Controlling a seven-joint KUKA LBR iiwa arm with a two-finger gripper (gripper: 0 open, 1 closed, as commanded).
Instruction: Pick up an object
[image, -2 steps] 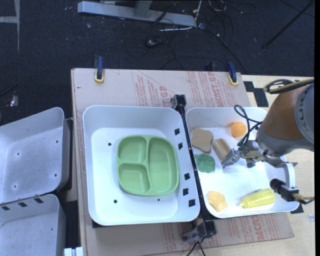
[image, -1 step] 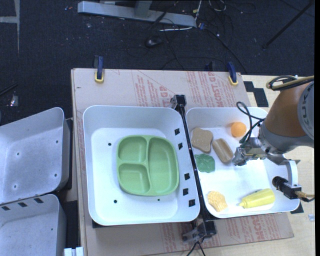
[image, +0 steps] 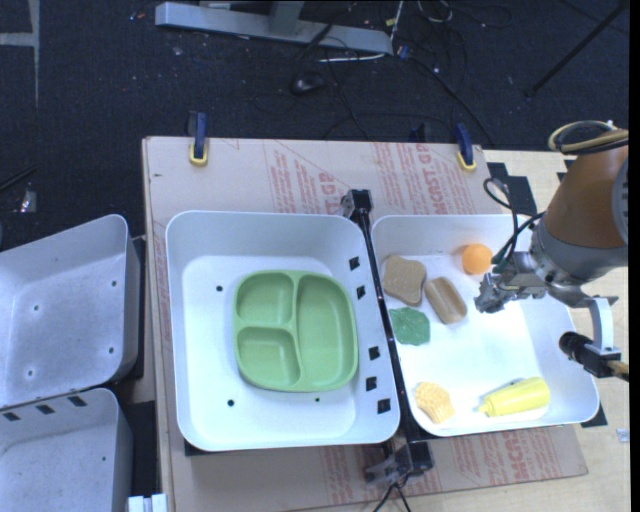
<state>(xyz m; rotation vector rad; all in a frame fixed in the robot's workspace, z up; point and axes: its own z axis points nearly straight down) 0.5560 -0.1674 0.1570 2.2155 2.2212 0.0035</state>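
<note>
I can't tell how my gripper (image: 492, 296) is set. The orange ball (image: 476, 258) lies just beside it in the right bin (image: 560, 345); probably light, smooth, roll-prone, so I'd pinch across its widest middle.

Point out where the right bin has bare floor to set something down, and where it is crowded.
Free: the right bin floor between the gripper above and the yellow bottle below, right of the green piece. Crowded: the left strip, with bread slice, bun, green piece and corn; orange ball up top.
</note>
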